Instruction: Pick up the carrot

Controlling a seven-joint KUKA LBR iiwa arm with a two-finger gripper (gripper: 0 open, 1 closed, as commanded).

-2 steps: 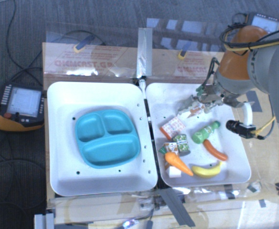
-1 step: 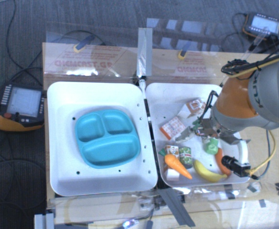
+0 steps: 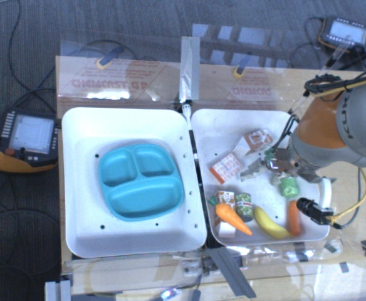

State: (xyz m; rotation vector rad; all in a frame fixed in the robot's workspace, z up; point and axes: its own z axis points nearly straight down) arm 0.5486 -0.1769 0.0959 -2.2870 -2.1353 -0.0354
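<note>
Camera view: fingers (image 3: 256, 170) hard to read; carrot (image 3: 233, 218) lies apart.

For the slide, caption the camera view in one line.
Gripper over the right bin, with the carrot lying beside a banana; blue tray in the left bin.

You have two white bins (image 3: 76, 130), one blue divided tray (image 3: 142, 180), two carrots (image 3: 232, 219), one banana (image 3: 270, 223), two small cartons (image 3: 226, 167), two small cans (image 3: 243, 205) and one green item (image 3: 289, 187).
</note>
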